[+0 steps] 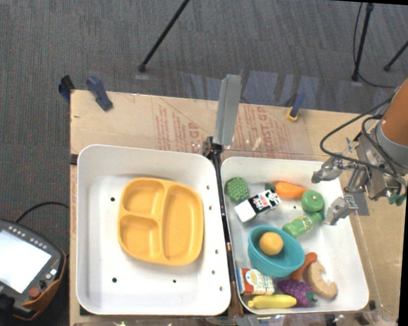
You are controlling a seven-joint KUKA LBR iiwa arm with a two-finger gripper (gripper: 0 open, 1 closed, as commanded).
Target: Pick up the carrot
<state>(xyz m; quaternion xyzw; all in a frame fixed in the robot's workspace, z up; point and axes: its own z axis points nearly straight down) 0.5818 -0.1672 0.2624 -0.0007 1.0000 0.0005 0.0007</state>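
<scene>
Orange carrot (289, 190) lying left of the claw (334, 193), claw spread wide, gripping nothing, above right bin (360, 262)

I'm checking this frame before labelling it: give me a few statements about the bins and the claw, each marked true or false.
1. The carrot lies in the right bin. True.
2. The yellow divided plate sits in the right bin. False: it is in the left bin.
3. The claw holds the carrot. False: it hangs open to the carrot's right, apart from it.
4. The teal bowl holds an orange ball. True.
</scene>
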